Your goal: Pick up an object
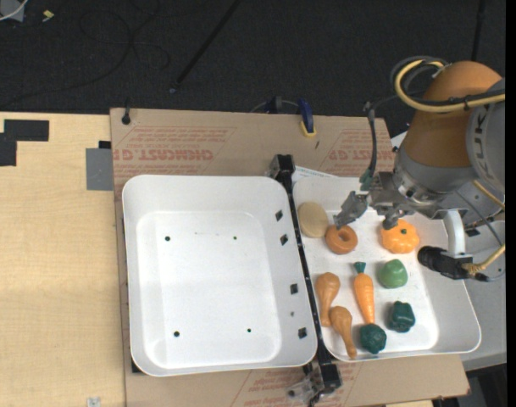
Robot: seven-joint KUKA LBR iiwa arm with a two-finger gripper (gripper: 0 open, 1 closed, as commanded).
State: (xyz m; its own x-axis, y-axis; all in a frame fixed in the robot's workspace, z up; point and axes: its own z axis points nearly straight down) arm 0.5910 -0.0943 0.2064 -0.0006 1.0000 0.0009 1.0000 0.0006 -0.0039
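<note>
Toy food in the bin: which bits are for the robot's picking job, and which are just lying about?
For the job: gripper, donut, pumpkin, carrot, potato, green apple.

Lying about: clamp, cardboard, left bin.

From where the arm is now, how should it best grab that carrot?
Probably from straight above, jaws closing across the middle of the carrot. It lies flat, long and narrow, green top toward the far side, with gaps on both long sides; the green ball crowds its tip.
</note>
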